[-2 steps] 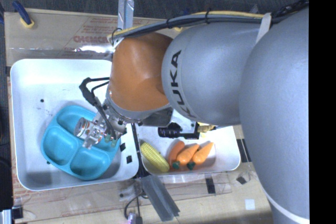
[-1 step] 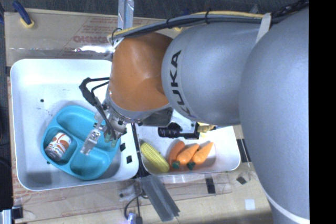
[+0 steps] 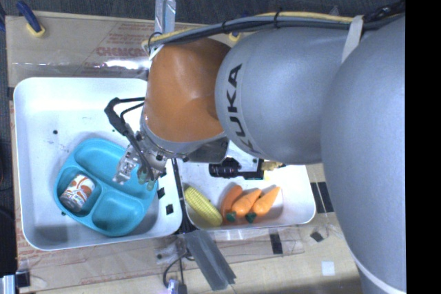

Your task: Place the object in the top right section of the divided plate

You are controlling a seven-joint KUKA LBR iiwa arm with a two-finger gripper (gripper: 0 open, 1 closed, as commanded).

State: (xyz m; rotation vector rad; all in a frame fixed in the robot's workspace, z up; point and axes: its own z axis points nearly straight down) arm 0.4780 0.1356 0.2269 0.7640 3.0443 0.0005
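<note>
- The can (image 3: 77, 192) with a red and white label lies in the lower left section of the blue divided plate (image 3: 110, 217), touching the plate's outer rim on that side.
- The divided plate sits in the left white bin (image 3: 34, 148), toward the bin's near edge; measured from the can, the plate's other sections lie above and to the right, and what I can see of them shows bare blue.
- The plate's top right section, up and right of the can, is partly covered by my wrist, so I cannot see all of it.
- My claw (image 3: 134, 169) hangs over the right side of the plate, up and right of the can and apart from it.
- The claw's metal tip is small and crowded by cables, so I cannot tell how it is set, and I see nothing gripped in it.
- Black cable (image 3: 114, 110) loops out from my wrist above the plate, farther up from the can.
- My orange band (image 3: 182, 93) and grey arm (image 3: 310, 93) spread from there across the right of the scene, covering most of the right white bin (image 3: 303, 217).
- In the visible near strip of that right bin, well to the right of the can, lie a yellow corn cob (image 3: 202, 206) and, just beside it, a bunch of orange carrots (image 3: 251, 202) with green ends.
- Both bins rest on the tabletop (image 3: 83, 45), whose brown, printed surface shows beyond the left bin.
</note>
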